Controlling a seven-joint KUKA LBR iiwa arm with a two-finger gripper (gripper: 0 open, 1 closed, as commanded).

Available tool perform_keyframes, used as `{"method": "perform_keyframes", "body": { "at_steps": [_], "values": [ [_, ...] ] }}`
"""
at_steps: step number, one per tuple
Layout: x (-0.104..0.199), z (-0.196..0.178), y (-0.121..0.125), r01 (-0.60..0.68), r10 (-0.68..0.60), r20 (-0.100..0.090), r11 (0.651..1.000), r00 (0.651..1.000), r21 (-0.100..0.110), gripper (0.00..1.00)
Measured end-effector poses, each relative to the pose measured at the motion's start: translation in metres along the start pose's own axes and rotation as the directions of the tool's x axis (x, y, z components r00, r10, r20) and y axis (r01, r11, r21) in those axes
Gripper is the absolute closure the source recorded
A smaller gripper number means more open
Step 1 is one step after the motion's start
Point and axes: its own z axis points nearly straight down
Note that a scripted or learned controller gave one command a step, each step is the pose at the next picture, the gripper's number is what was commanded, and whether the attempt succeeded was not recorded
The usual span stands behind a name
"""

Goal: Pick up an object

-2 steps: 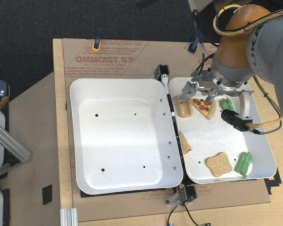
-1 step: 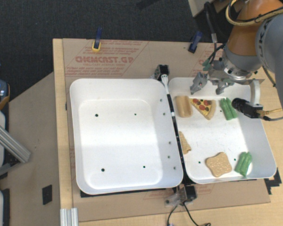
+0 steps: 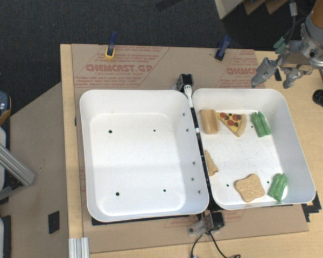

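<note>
My gripper hangs at the upper right, above the far edge of the right bin, with its two fingers spread apart and nothing between them. Below it in the right bin lie a bread roll, a pizza slice and a green pod in a row near the far wall. A toast slice and a second green pod lie near the front wall. A tan flat piece rests against the divider side.
The left bin sits beside the right one on a cardboard sheet. Two clamps grip the board's far edge. A black clip sits where the bins meet at the back.
</note>
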Motion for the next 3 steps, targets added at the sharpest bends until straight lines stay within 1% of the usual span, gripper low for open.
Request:
{"method": "perform_keyframes", "body": {
  "at_steps": [1,2,3],
  "values": [
    [0.056,-0.015,-0.043,0.007,-0.007,-0.006,1.000,1.000,0.016,0.00],
    [0.093,-0.150,-0.099,0.008,-0.008,-0.006,1.000,1.000,-0.004,0.00],
    [0.144,-0.201,-0.121,0.007,-0.007,-0.005,1.000,1.000,0.006,0.00]
  ]
}}
